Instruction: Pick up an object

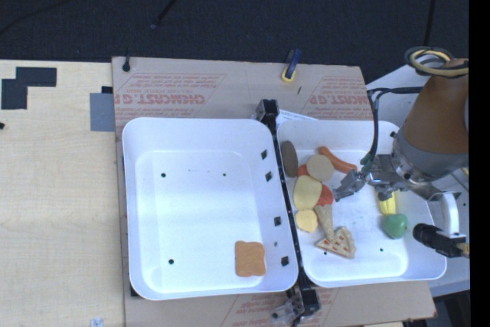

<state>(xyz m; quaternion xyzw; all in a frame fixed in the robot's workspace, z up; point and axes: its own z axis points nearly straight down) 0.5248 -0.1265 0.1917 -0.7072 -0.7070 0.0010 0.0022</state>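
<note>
Remote log, pick task — stock as I see it from the overhead camera.

Item 1, arm: it enters from 3 o'clock, orange band uppermost, and hangs over the right bin (429, 272). The gripper (354, 184) is low above the food pile, pointing toward 9 o'clock. I cannot tell whether it is parted or closed; the dark metal runs together there, and I see nothing lifted in it.

Item 2, right bin contents:
- brown oval piece (289, 158), at 10 o'clock of the pile, against the divider
- orange carrot-like stick (334, 158), at 12 o'clock
- pale yellow round slice (308, 191), centre of the pile, just beside the gripper tip
- red piece (325, 196), partly under that slice
- small yellow piece (306, 220), at 6 o'clock of the slice
- waffle-patterned wedge (338, 243), at 5 o'clock of the pile
- yellow piece (388, 202) and green round piece (395, 225), at 3 o'clock, partly below the wrist

Item 3, left bin (145, 165): one tan square cracker (249, 258), at 5 o'clock within the bin.

Item 4, worktop (53, 203): light wood, with cardboard under both bins.

Status, my judgement — the pick is not done. Every object appears to lie on a bin floor. The gripper seems placed for a try at the central pile, likely the pale slice or the red piece. Closing, gripping and lifting are all left.
</note>
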